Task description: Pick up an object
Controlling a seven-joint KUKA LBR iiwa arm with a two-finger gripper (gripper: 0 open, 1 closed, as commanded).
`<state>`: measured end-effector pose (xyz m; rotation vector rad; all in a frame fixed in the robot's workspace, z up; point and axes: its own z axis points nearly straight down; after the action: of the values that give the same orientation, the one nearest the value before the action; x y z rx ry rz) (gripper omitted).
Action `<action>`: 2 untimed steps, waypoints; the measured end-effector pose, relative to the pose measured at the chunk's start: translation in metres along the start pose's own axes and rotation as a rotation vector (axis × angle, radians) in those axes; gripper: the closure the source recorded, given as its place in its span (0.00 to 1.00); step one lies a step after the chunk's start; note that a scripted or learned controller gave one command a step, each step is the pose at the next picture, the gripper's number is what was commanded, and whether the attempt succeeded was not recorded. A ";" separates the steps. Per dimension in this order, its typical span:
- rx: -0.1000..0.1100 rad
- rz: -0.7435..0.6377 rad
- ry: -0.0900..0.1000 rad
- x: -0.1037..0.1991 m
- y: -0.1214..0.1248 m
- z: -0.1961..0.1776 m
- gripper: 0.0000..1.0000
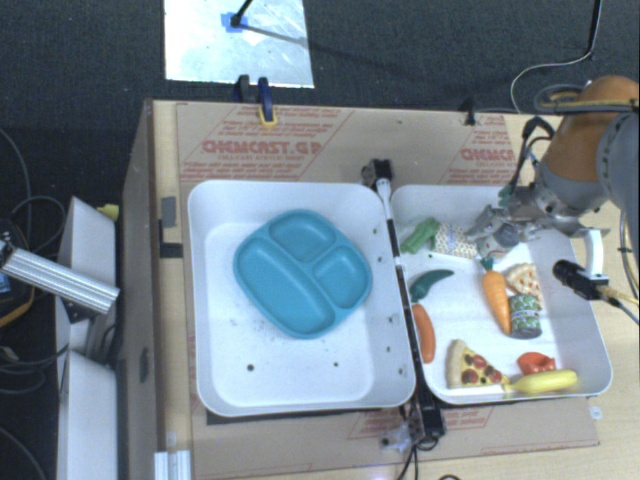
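Claw [497, 236] is low over the right bin's [590, 338] top edge, near the carrot [496, 302] and green pepper [419, 234]; can't tell its state. Risk: toys are packed close, so a descent may clip two or nudge one away. Right bin also has a dark chili [430, 282], pizza slice [470, 364], can [525, 314], banana [543, 381]. Left bin [225, 368] holds a blue divided plate [303, 272].
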<state>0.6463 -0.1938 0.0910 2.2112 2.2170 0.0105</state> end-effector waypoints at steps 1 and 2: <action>0.004 -0.002 0.000 -0.013 0.025 -0.105 0.00; 0.007 -0.001 0.001 0.005 0.018 -0.006 0.00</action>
<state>0.6645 -0.1891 0.0973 2.2144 2.2223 0.0041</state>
